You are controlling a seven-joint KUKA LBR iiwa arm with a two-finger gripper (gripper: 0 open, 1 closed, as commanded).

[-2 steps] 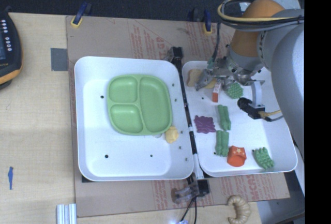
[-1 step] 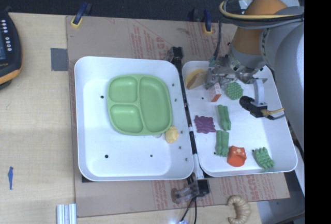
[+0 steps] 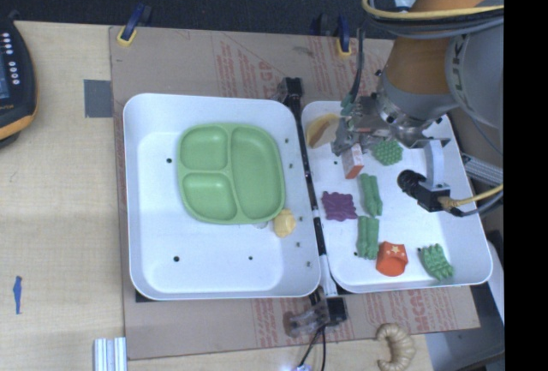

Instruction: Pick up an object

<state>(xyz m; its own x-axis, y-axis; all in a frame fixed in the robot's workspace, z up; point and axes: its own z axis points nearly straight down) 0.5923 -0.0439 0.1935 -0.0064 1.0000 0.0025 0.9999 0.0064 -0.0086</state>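
Two shallow white bins sit side by side on a brown cardboard sheet (image 3: 214, 61) laid over the wooden bench (image 3: 60, 215). Resting in the left bin (image 3: 163, 271) are a green divided plate (image 3: 232, 173) with three compartments and, just beside the plate's lower right corner, a small yellow lump (image 3: 284, 224). Toys are scattered in the right bin (image 3: 467, 275): a yellow banana-like piece (image 3: 320, 130) in the upper left corner, a purple bunch of grapes (image 3: 339, 206), two green pod-shaped vegetables (image 3: 371, 194) and (image 3: 367, 236) one below the other, a red strawberry-like piece (image 3: 392, 259) and a ridged green piece (image 3: 436, 261) near the lower right corner, and a round bumpy green object (image 3: 387, 152) higher up. The grey arm with its orange band (image 3: 424, 52) reaches in from the right, and the gripper (image 3: 354, 146) hangs low over the upper left part of the right bin, between the banana-like piece and the bumpy green object. A small red and white object (image 3: 354, 162) lies right at its tip; whether the gripper is open, closed, or gripping that piece cannot be told from this angle. A black fitting with a yellow-tipped cable (image 3: 425, 189) lies over the right part of that bin. Blue and yellow clamps (image 3: 132, 25) pin the cardboard's far edge, and a dark handheld controller (image 3: 15, 78) rests at the bench's left edge.
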